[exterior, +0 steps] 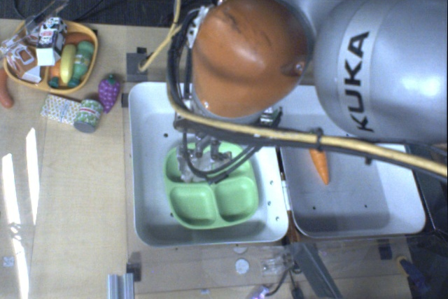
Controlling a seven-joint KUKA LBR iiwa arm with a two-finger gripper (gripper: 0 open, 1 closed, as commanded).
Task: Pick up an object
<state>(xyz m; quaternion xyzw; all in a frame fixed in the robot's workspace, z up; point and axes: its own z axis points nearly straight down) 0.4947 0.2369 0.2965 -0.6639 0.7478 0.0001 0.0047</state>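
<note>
Because the green divided tray (210, 201) is lying flat in the lower middle of the frame, inside the left white bin (143, 171), with the pincer (199, 154) hovering over its upper rim, a grasp is risking a slip off the smooth shallow edge, or a scrape along the bin floor. Whether the pincer is open or closed I cannot tell, as cables are crowding it. Reaching in from the right, the grey arm (378, 73) is pointing steeply down, its orange band (245, 56) looming above, while an orange carrot (319, 166) is lying in the right bin (364, 213).
</note>
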